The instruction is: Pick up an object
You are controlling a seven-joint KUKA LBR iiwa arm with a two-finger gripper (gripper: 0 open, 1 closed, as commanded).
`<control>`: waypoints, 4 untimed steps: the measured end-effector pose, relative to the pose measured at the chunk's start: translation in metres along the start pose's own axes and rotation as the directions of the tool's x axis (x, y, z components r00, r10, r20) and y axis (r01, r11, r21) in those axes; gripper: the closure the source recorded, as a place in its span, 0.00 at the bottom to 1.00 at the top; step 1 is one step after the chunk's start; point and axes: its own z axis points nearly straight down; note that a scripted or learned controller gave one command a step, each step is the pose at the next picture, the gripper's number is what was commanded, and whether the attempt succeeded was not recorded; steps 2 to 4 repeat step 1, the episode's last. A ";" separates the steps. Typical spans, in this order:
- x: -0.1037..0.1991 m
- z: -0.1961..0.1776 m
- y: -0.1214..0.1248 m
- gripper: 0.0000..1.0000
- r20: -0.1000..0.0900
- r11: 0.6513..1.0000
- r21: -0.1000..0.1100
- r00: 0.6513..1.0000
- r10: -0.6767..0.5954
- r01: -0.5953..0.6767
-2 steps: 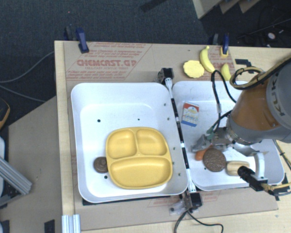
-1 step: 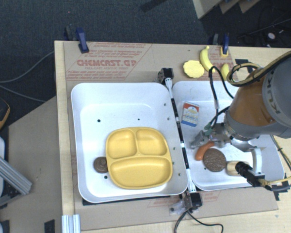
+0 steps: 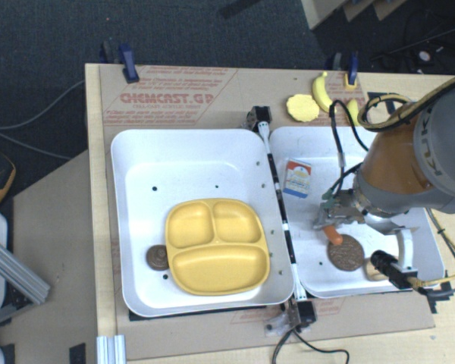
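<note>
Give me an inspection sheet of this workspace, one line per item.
Surface: wooden bench bearing a left bin and a right bin.
Job's things: yellow divided plate and brown disc in the left bin; small carton, orange piece and brown round in the right bin.
Clutter: yellow toys on the bench behind the right bin.
Tool: tool low over the right bin beside the orange piece; grip unclear.
Cables: black cable looping over the right bin.
Surroundings: dark carpet.
</note>
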 end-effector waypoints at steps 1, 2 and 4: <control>0.089 -0.096 0.068 1.00 -0.005 1.000 -0.012 1.000 -0.013 0.013; 0.089 -0.096 0.068 1.00 -0.005 1.000 -0.012 1.000 -0.013 0.013; 0.089 -0.096 0.068 1.00 -0.005 1.000 -0.012 1.000 -0.013 0.013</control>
